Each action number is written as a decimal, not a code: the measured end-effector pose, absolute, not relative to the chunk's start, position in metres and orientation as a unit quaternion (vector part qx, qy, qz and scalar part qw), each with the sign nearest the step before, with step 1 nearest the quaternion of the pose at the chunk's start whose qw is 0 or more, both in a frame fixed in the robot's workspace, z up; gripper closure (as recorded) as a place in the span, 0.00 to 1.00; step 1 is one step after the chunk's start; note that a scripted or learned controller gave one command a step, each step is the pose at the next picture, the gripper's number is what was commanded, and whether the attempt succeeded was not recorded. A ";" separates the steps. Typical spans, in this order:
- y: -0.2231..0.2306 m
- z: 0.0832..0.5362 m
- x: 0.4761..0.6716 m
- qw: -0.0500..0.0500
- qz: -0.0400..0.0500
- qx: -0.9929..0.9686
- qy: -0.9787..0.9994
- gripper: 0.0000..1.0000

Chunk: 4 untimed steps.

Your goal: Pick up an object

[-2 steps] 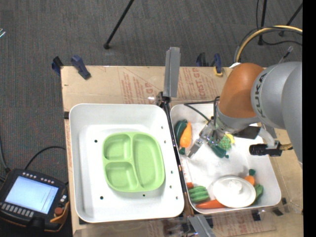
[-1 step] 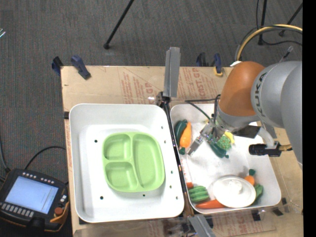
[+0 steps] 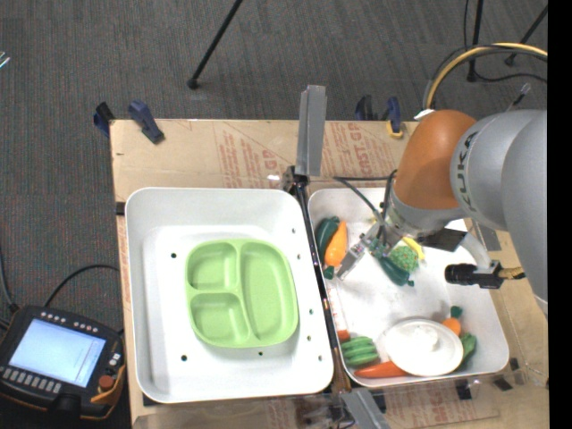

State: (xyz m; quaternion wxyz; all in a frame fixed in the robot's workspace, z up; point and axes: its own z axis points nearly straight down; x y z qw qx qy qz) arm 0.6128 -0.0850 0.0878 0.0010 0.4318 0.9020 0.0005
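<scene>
The gripper (image 3: 357, 256), grip unclear, hangs in the right bin (image 3: 496, 329) among toy vegetables (image 3: 334, 239); the left bin (image 3: 152, 213) holds a green tray (image 3: 241, 293).

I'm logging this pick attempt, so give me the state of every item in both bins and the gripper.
Green divided plate: flat in left bin, nothing on it.
White round lid: flat, right bin.
Orange pepper: lying loose.
Carrot: lying by front wall.
Gripper: low among the toys.
</scene>
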 end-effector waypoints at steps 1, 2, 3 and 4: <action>-0.084 0.088 0.627 0.002 0.000 0.417 0.909 0.00; -0.091 0.088 0.620 0.000 0.000 0.416 0.910 0.00; -0.087 0.088 0.638 0.000 0.000 0.439 0.898 0.00; -0.146 0.088 0.612 0.000 -0.001 0.429 0.903 0.00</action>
